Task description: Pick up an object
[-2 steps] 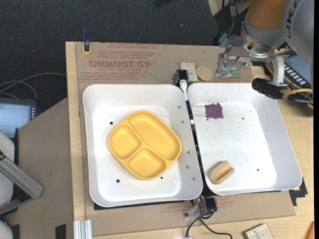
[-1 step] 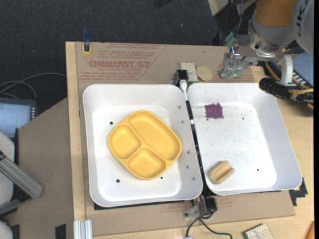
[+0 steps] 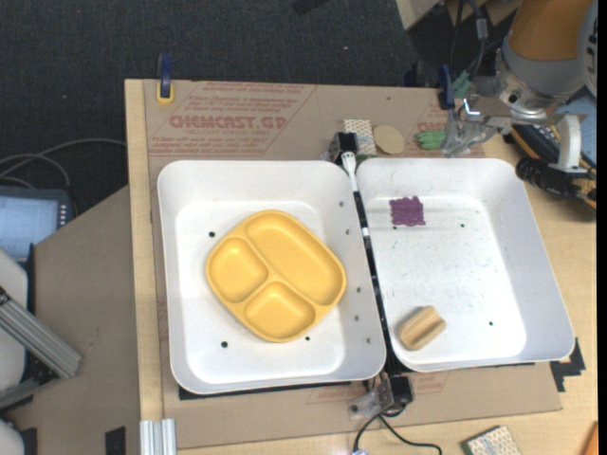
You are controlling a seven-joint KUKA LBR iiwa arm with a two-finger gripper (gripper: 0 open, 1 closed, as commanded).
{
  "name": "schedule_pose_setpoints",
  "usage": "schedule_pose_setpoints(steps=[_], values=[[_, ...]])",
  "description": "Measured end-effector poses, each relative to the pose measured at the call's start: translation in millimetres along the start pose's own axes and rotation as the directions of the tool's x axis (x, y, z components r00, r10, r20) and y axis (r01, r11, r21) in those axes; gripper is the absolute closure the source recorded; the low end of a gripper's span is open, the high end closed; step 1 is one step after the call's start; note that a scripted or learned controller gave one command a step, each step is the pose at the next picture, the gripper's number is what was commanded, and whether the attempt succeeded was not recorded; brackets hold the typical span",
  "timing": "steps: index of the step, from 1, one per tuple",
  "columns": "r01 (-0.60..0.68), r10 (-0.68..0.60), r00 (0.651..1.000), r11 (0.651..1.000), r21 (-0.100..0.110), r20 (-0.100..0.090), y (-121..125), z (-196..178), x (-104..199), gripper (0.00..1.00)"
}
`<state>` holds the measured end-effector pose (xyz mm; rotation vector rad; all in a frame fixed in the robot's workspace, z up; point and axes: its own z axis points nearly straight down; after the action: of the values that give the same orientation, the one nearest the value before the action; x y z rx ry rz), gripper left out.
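A grey arm (image 3: 545, 27) is hanging above the desk's (image 3: 237, 112) far right edge, its jaws' state impossible to tell at this blurred angle, apparently staging an approach that is calling for descent into the right bin (image 3: 545, 282) holding a tan block (image 3: 421, 327) and purple scrap (image 3: 408, 211).

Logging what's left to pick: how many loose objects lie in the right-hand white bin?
2. A flat purple square piece lies near the far wall of the right white bin; a tan cylindrical block lies near its front-left corner.
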<state>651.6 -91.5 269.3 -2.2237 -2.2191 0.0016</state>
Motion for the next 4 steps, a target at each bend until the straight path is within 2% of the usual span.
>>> schedule_pose_setpoints(steps=[1, 2, 3, 4], values=[[0.000, 0.000, 1.000, 1.000, 0.001, -0.001, -31.1, -26.1, -25.1, 1.00], [0.003, -0.003, 1.000, 1.000, -0.006, 0.002, -10.2, -24.9, -12.1, 1.00], [0.001, -0.001, 1.000, 1.000, 0.003, -0.002, -74.3, -46.9, -21.1, 1.00], [0.005, -0.005, 1.000, 1.000, -0.002, 0.000, -3.2, 43.3, -2.8, 1.00]])
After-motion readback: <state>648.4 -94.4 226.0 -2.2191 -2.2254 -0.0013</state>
